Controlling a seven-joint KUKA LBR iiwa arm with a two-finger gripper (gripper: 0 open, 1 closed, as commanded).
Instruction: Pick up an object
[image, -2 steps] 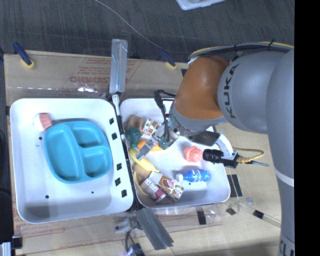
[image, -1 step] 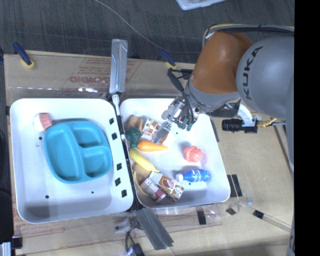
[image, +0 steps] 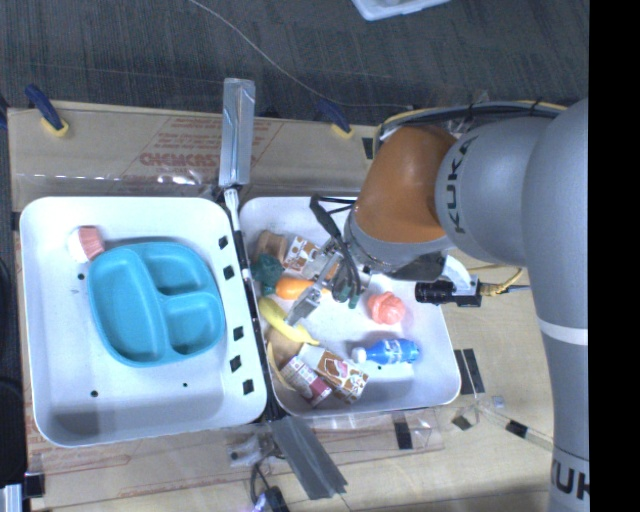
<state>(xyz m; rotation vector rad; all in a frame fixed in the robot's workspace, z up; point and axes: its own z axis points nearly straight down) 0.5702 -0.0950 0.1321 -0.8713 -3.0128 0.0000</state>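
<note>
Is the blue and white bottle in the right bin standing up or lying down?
Lying down. The blue and white bottle rests on its side on the right bin floor, its length running left to right.

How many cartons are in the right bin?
3: one carton at the top left, two side by side by the bottom edge. The arm may hide more.

The grey arm (image: 500, 190) bears the letters "KUKA" in dark print, on its casing beside the orange band (image: 400, 185). Behind the left bin (image: 60, 300), the brown cardboard sheet (image: 180, 145) carries red printing too blurred to read.
</note>
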